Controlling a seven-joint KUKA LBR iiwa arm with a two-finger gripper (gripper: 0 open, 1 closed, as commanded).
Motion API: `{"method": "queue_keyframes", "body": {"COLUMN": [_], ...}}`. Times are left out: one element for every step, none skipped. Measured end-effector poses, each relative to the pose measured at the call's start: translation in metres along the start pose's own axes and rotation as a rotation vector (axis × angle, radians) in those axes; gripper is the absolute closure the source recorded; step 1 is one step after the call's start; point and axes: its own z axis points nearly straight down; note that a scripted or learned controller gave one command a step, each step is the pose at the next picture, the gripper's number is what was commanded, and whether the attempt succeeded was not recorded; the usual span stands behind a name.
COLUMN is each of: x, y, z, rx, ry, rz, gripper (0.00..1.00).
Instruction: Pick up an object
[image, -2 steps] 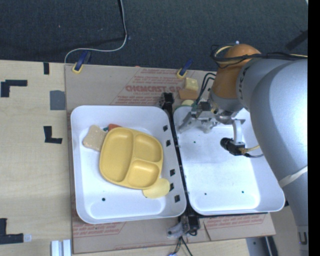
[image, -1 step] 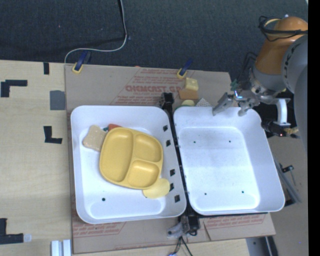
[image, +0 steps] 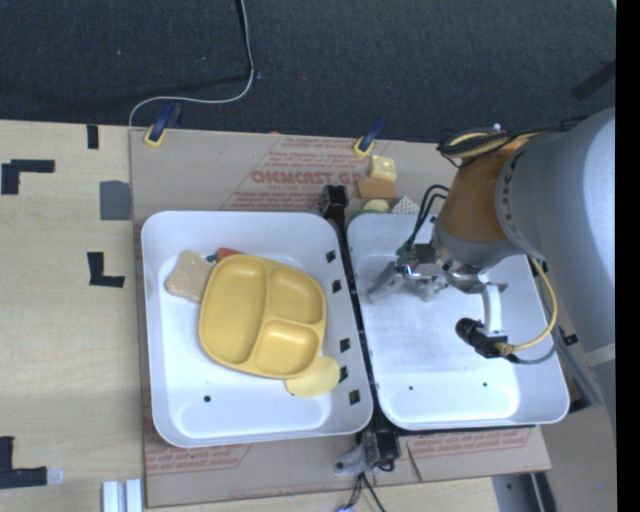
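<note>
Overhead slanted view of the pale wooden desk (image: 60, 350) carrying a brown cardboard sheet (image: 290, 175) and two shallow white bins.

Left: the left white bin (image: 165, 400) holds a yellow three-compartment plastic tray (image: 262, 315), tilted and filling most of the floor. A tan, toast-like flat piece (image: 186, 277) lies partly under the tray's upper-left edge, a small red item (image: 229, 253) peeks out above the tray's top rim, and a pale yellow rounded piece (image: 314, 377) touches its lower-right corner.

Centre, beyond the bins: a tan block (image: 377, 182) and small pale items rest on the cardboard.

Right: the right white bin (image: 470, 400) has the grey arm with orange band (image: 480, 200) hanging over it. The gripper (image: 385, 287) sits low near this bin's left wall. Whether the jaws are open or closed cannot be told, and nothing is seen between them.

Every candidate object lies in the left bin, well apart from the jaws and across the divider. A good pick would probably favour the pale yellow rounded piece or the tray's rim, approached from above with the jaws spanning a narrow edge.
</note>
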Motion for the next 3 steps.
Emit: {"method": "queue_keyframes", "body": {"x": [0.004,0.01,0.003], "y": [0.056,0.043,0.066], "z": [-0.033,-0.003,-0.004], "rx": [-0.008,-0.002,-0.004], "ry": [0.0,0.0,0.001], "rz": [0.0,0.002,0.0], "gripper": [0.0,0.0,0.0]}}
